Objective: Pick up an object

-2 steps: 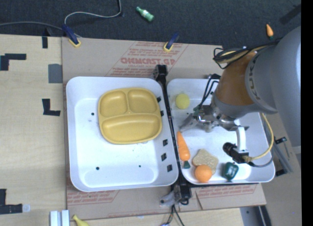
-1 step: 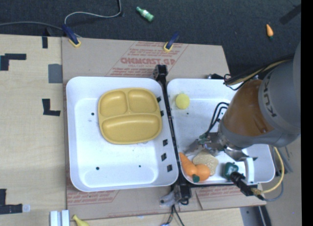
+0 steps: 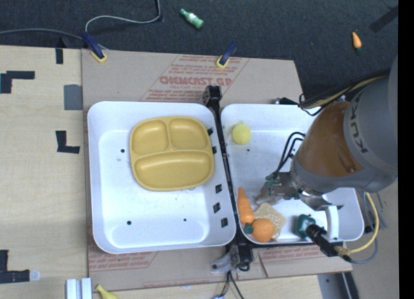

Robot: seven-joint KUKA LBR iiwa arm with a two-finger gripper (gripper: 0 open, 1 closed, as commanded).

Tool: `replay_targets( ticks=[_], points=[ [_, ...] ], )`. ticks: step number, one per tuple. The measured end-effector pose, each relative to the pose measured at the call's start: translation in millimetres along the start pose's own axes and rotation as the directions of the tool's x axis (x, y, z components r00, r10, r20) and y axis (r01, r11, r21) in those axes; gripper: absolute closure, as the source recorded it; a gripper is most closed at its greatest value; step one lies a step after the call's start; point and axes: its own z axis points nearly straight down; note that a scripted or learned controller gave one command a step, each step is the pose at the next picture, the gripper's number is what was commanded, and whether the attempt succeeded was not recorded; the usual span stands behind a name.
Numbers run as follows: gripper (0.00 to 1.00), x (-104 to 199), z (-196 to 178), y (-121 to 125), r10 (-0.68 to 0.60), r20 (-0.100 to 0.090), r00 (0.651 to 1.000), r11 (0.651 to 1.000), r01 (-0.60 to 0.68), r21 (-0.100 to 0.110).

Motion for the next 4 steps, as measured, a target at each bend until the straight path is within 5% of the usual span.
replay_targets(
  ticks=[1, 2, 3, 4],
  points=[
    [0.0, -3.5, -0.3, -0.6, 0.003, 0.006, 1.0, 1.0, -0.003, 0.0],
    [0.0, -1.9, 10.6, 65.4, 0.001, 0.006, 1.0, 1.0, -0.001, 0.004],
    [0.0, -2.3, 9.9, 37.2, 0.0, 0.005, 1.0, 1.0, 0.0, -0.001],
    [0.0, 13.1, -87.6, -2.0, -0.003, -0.003, 1.0, 1.0, 0.003, 0.009]
  ],
)
